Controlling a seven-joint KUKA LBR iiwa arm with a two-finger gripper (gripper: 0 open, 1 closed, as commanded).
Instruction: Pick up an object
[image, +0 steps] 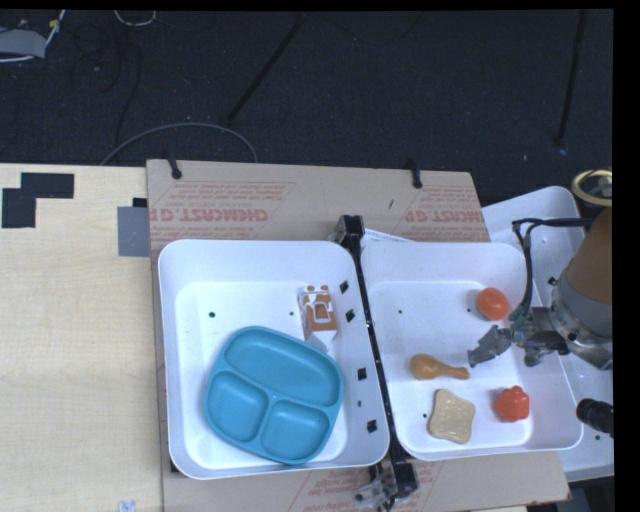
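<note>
In the right bin (440, 265) lie an orange ball (491, 302), a tan drumstick (437, 368), a slice of toast (451, 416) and a red fruit (512, 403). My gripper (492, 347) reaches in from the right edge of this bin. It hangs low between the orange ball and the red fruit, just right of the drumstick's thin end. I see nothing held in it.
The left bin (190, 300) holds a blue divided plate (272, 393) and a small orange-and-white toy (319, 308) by the divider. A black clip strip (365, 340) joins the two bins. Cables (535, 235) run past the right bin's far corner.
</note>
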